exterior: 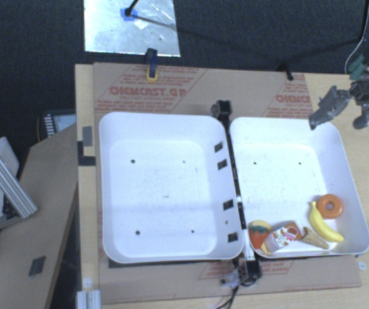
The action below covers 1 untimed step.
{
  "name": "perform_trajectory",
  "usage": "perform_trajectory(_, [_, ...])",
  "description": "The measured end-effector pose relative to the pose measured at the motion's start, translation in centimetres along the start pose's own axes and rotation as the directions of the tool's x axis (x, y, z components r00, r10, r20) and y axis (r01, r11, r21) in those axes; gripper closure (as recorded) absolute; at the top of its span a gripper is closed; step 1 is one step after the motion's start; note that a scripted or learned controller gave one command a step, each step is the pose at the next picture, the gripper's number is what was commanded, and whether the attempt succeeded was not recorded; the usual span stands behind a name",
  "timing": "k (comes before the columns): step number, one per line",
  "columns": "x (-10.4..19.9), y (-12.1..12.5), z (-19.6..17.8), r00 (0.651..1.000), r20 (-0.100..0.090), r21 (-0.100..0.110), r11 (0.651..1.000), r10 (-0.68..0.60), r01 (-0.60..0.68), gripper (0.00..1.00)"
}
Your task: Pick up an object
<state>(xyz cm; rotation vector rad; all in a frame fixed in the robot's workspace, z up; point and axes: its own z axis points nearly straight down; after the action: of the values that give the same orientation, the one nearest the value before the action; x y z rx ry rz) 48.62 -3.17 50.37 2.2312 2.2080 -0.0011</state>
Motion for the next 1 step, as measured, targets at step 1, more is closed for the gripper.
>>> perform_trajectory(1, [6.91, -0.02, -3.3, 1.0, -0.004, -0.005, 1.0, -0.02, 0.02, 0.0])
